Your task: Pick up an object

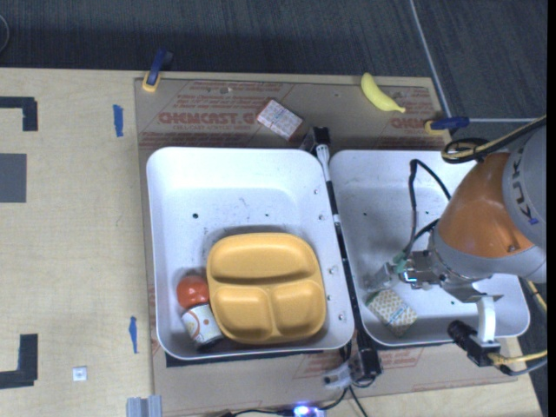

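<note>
Pincer (401, 276) hangs low in the right bin (365, 181), directly above a small pale packet (392, 309) on the near floor. Finger state cannot be determined. Judged progress: packet not lifted; grasp and raise remain.

It looked like a robotics lab: two white bins (165, 233) sat on a cardboard sheet (217, 115) clamped to a plywood bench (69, 233) marked with tape, beside loose cables (417, 198) and dark carpet (261, 16).
</note>
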Robot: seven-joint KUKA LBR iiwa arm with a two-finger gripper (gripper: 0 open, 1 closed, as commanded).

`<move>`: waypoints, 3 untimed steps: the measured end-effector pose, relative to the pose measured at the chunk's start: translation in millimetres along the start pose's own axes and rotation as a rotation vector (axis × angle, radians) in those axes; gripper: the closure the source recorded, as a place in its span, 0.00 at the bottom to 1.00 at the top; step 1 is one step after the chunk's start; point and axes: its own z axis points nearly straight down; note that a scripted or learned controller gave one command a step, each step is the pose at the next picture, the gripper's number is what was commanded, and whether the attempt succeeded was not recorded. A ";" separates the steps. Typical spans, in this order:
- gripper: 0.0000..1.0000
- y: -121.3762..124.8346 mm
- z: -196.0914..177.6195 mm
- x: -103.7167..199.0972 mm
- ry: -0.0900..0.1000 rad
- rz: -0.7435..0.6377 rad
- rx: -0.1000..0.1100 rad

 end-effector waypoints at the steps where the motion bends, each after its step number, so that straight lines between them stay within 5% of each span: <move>1: 0.00 0.0 0.0 0.3 -0.001 0.001 0.000; 3: 0.00 0.0 0.0 0.4 -0.001 0.000 0.000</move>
